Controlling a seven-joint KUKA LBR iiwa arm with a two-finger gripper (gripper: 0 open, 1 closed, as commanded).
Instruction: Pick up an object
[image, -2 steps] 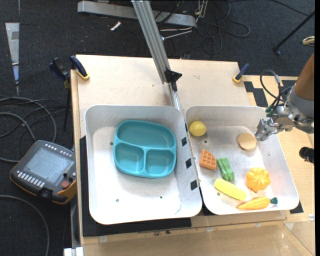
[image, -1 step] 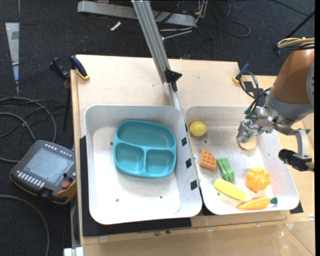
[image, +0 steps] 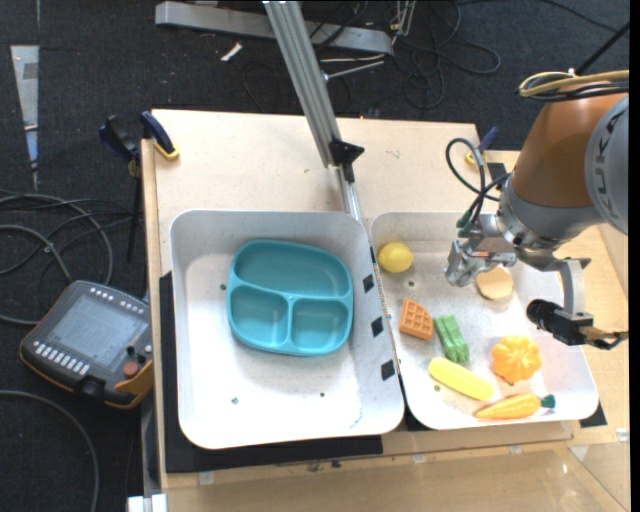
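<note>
Round pale tan bun-like toy (image: 495, 285) lying in the right shallow white bin (image: 585, 385), toward its 1 o'clock corner, touching or just under the metal claw (image: 466, 262) at its 9 o'clock side. Impossible to tell whether the claw is spread or pressed together; tips blurred against the bin floor, part of the bun possibly covered. Grey and orange arm (image: 565, 175) looming over the bin's 2 o'clock rim, hiding that edge, cut off by the frame. Yellow round lemon-like toy (image: 396, 257) at 9 o'clock of the claw, near the bin's inner wall, with bare floor between. Orange waffle-patterned square (image: 417, 320) and green ridged block (image: 452, 340) toward 7 o'clock, nearly touching each other. Orange pumpkin-like toy (image: 515, 358), yellow banana-shaped piece (image: 460, 380) and orange carrot (image: 512, 406) crowded along the 6 o'clock rim. Left shallow white bin (image: 200, 400) holding a teal three-compartment plastic tray (image: 291, 297), wide bare margin all round. Pale tabletop (image: 240, 160) open at 12 o'clock.
</note>
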